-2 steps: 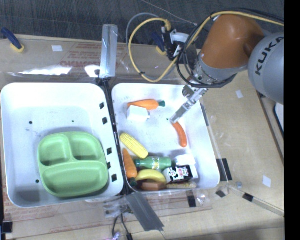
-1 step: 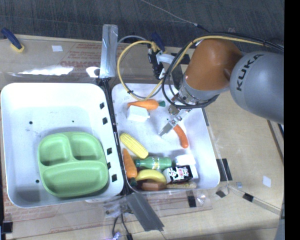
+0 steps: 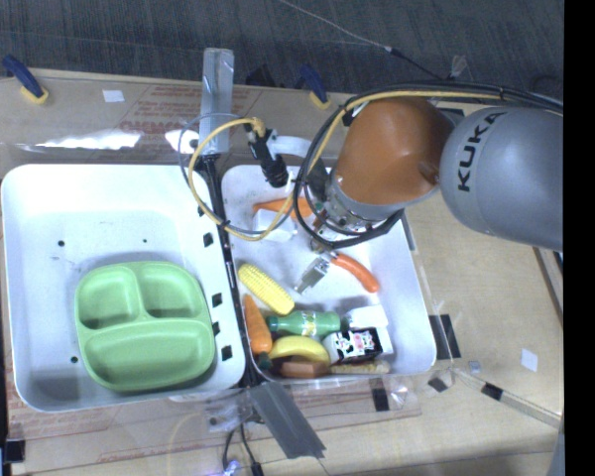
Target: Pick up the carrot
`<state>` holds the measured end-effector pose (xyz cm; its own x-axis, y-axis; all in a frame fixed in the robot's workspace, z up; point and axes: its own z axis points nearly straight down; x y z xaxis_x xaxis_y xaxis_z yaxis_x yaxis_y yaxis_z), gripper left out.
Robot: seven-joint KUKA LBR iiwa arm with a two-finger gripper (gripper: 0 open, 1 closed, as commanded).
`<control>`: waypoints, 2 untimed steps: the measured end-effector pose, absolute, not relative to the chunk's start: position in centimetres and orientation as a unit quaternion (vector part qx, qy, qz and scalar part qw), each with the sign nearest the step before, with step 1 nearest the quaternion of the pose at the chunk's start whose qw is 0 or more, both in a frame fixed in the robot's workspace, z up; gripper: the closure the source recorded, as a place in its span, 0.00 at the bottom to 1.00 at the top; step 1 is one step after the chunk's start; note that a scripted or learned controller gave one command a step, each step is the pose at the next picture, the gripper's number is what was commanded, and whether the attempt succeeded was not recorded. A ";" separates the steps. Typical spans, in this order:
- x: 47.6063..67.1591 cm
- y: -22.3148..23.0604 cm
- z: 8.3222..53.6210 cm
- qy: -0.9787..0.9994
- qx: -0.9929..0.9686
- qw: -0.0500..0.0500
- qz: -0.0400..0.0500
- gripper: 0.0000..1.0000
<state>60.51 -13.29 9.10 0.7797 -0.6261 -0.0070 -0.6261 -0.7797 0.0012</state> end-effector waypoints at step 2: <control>65.0 -11.2 8.7 0.279 -0.960 0.000 0.007 0.00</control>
<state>64.97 -11.24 8.72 0.8437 -0.5366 -0.0134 -0.5366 -0.8438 0.0030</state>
